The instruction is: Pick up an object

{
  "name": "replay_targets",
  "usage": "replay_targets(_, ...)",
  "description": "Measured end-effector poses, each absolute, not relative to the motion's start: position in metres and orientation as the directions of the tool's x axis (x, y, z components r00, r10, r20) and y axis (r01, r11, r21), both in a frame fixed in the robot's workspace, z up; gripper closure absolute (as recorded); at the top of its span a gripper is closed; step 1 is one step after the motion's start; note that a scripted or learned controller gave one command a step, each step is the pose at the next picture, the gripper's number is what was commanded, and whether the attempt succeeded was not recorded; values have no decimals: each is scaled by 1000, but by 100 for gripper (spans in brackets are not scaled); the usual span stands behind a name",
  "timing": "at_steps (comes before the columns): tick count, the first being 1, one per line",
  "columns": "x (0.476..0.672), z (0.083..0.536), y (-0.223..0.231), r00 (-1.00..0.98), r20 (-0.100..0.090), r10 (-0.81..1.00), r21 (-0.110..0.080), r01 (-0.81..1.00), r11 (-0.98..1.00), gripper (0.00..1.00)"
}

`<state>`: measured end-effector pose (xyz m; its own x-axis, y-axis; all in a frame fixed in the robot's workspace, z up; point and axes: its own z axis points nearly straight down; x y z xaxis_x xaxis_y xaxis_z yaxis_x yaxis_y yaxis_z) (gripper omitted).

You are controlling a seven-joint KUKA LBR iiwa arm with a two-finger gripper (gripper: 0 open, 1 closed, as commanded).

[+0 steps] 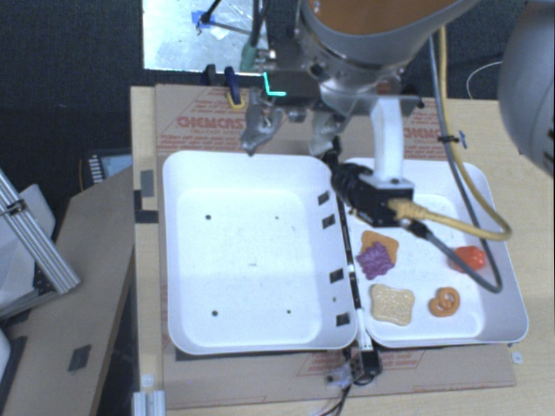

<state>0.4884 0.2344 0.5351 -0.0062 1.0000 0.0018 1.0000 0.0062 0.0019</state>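
My gripper (pixel 290 137) hangs over the back rim of the left bin (pixel 251 258), its two fingers (pixel 258 133) spread apart; it is open with nothing between them. The objects lie in the right bin (pixel 499 297): a purple grape cluster (pixel 375 259) resting on an orange piece (pixel 385 242), a pale slice of toast (pixel 392 304), an orange pretzel (pixel 444 302) and a red piece (pixel 472 256). All of them sit well to the right of and nearer than the gripper.
A black unit (pixel 371 194) with a yellow cable (pixel 460 226) sits over the back of the divider between the bins. A grey cable loops across the right bin past the red piece. Cardboard lies under both bins.
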Motion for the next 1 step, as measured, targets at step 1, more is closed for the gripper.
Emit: replay_targets(1,489,547,235,-10,4,1000,5,1000,10,100)
